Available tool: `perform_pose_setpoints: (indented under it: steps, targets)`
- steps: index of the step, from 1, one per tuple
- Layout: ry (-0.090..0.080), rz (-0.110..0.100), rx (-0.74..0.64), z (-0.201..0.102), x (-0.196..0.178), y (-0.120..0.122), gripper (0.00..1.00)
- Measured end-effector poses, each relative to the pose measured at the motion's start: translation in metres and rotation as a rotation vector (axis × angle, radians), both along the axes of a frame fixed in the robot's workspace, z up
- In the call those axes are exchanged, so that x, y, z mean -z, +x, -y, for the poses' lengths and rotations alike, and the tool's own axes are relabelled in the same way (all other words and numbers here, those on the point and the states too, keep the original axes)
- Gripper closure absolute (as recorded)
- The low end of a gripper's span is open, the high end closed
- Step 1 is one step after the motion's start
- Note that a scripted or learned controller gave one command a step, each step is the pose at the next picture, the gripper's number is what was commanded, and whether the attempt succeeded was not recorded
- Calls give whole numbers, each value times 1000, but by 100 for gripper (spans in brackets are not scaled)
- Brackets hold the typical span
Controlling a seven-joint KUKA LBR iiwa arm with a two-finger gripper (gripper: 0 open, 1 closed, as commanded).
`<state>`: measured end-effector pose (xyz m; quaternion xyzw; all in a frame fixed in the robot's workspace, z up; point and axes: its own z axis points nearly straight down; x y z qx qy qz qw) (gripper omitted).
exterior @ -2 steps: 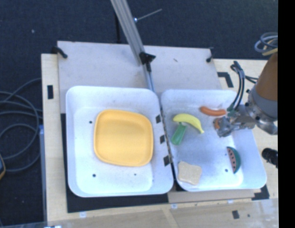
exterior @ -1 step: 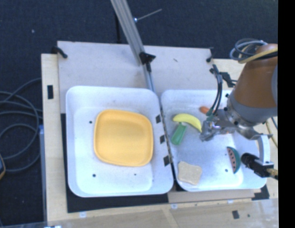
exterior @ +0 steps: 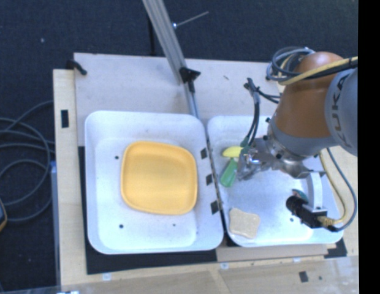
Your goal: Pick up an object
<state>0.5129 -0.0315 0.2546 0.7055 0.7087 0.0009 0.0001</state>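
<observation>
In the right bin [exterior: 273, 228] lie a yellow banana-like piece [exterior: 231, 152], a green oblong object [exterior: 228, 173] just below it, and a beige bread-like slab [exterior: 244, 223] near the front edge. My gripper [exterior: 246, 164] hangs low at the bin's left side, right next to the green object and the yellow piece. The orange and grey wrist rises above it and hides part of the bin. A yellow square plate [exterior: 159, 177] sits in the left bin [exterior: 104, 133].
A slanted metal pole [exterior: 168, 38] with a black clamp rises behind the bins. Black cables loop around the wrist, and a black connector [exterior: 303, 210] sits over the right bin's right part. The bins' shared wall [exterior: 213, 182] runs just left of the gripper.
</observation>
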Motion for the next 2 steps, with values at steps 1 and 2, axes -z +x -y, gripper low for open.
perform_pose_setpoints:
  steps: [1, 2]
  targets:
    - [-1, -2, 1, -50, 14, 1, 100]
    - [0, -1, 0, -102, 17, -12, 100]
